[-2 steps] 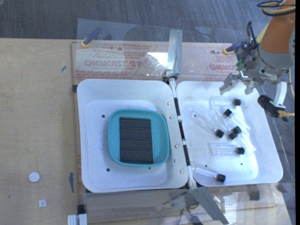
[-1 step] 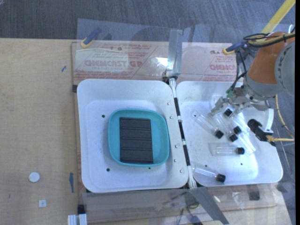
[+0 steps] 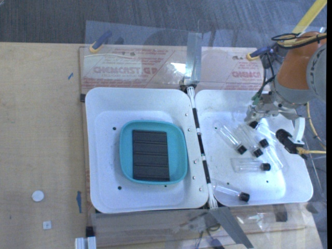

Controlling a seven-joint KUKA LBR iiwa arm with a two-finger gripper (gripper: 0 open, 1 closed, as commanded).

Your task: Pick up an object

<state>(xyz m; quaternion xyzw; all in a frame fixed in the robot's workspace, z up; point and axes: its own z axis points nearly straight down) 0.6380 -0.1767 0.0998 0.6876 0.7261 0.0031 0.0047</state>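
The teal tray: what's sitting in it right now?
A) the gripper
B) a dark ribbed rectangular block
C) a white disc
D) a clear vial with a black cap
B. The teal tray in the left bin holds a dark ribbed block, while the clear vials, such as one, lie in the right bin near the gripper.

a tray [image 3: 126, 148] lies in the left bin [image 3: 98, 113]; vials [image 3: 248, 164] lie scattered in the right bin [image 3: 218, 105].

Teal tray [image 3: 127, 139] with black ribbed insert [image 3: 150, 154]; clear, black-capped vials [image 3: 232, 139].
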